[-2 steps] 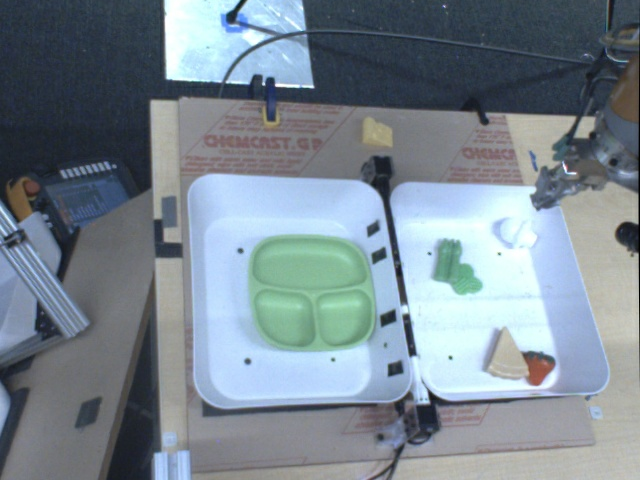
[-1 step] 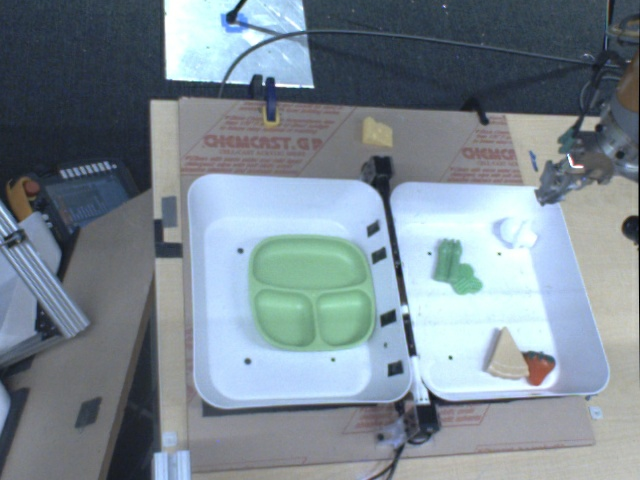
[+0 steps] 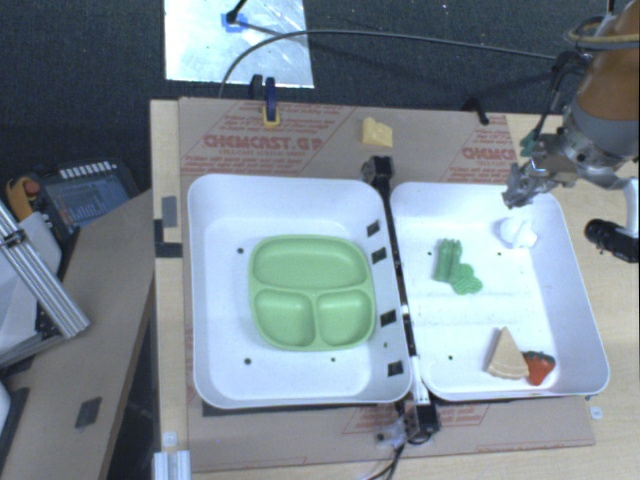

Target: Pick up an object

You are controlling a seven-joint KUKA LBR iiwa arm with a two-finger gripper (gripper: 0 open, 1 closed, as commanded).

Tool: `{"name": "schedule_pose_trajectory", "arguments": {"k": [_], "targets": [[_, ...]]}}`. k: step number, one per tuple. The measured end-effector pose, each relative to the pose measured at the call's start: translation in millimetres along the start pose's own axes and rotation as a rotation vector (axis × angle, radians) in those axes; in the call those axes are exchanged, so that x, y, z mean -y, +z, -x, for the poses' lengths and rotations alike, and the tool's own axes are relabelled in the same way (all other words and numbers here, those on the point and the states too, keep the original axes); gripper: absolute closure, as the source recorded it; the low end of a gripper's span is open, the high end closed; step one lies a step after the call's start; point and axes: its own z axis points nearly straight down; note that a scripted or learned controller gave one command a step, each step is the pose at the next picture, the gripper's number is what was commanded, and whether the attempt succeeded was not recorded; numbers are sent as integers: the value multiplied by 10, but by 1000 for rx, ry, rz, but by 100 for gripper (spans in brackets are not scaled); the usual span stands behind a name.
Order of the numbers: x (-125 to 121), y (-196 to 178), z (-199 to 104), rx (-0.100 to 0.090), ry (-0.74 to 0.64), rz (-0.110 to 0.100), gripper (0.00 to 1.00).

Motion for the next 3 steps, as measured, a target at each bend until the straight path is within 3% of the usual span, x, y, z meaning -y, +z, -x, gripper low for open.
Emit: {"name": "schedule_pose_trajectory", "arguments": {"k": [2,3], "targets": [[-345,213,-1102,0,-1,2,100],[-343,179,-1669,-1,-1,1,100]]}}
